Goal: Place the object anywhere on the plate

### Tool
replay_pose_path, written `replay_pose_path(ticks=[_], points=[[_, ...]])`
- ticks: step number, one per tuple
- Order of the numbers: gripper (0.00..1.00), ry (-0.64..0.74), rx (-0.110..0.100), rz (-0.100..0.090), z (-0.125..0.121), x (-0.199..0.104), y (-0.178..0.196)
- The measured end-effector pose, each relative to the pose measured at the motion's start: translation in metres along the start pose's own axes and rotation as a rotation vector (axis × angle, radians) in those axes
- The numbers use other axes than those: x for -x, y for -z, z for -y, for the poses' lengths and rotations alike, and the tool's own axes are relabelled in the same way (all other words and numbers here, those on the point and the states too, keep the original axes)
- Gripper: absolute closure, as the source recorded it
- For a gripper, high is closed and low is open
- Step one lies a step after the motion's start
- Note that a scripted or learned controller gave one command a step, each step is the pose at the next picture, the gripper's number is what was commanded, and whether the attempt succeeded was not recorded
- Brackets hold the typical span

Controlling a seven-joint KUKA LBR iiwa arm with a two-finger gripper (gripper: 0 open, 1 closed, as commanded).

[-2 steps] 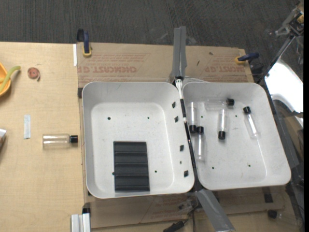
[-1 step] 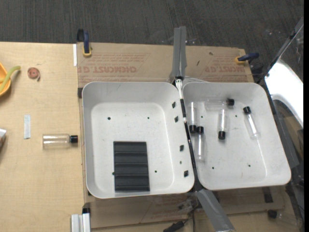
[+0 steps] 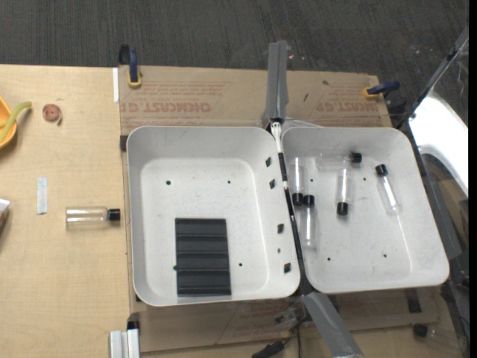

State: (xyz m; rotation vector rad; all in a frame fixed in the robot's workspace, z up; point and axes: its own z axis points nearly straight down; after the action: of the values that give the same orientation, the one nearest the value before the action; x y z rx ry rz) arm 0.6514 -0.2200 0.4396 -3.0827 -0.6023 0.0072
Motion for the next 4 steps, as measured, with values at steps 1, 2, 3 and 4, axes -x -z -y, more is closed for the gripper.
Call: replay_pose_path(ticks=[1, 2, 3, 4], points=[[0.00, -0.042, -0.001, 0.000, 0.019, 0.052, 0.000], [0.00, -0.181, -0.001, 0.000, 0.000, 0.005, 0.000], [0.00, -0.187, -0.002, 0.000, 0.032, 0.086, 0.000], [0.00, -0.182, -0.001, 0.001, 0.002, 0.010, -0.001]])
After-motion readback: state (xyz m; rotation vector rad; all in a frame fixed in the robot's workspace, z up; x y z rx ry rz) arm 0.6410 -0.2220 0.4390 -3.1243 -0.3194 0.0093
